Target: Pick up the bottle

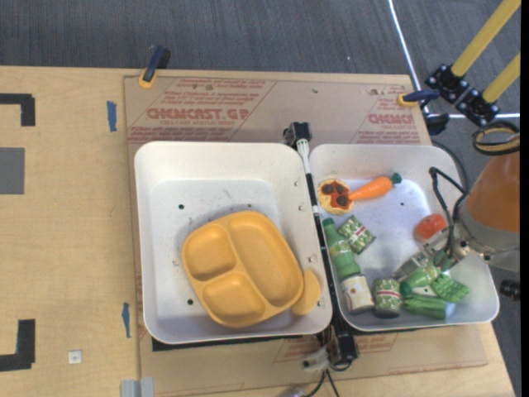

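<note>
Tray in left bin; bottle in right bin.

A single fixed camera looks down from above at a slant onto the tabletop. It stands far enough back to take in both white bins whole: the left bin near the middle of the picture, the right bin beside it. Dark floor fills the upper strip, so the lens seems to tilt away toward the far edge. The arm enters from the right edge, cut off by the frame; its pincer is small and hard to read.
</note>
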Motion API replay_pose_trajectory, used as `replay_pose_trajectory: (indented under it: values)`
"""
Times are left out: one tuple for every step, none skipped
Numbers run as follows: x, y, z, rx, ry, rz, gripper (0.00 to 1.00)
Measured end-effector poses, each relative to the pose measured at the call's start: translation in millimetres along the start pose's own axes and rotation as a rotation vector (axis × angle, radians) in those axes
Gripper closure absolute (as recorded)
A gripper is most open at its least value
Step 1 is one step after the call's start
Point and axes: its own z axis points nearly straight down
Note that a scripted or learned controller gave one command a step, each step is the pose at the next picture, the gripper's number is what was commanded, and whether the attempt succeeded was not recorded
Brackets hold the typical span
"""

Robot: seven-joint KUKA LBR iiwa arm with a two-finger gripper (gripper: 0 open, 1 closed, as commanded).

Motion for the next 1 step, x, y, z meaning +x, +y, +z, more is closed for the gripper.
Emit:
replay_pose_trajectory:
  values:
    - [-2.7,1.8,-11.7,-0.007,-0.01,0.002,1.0]
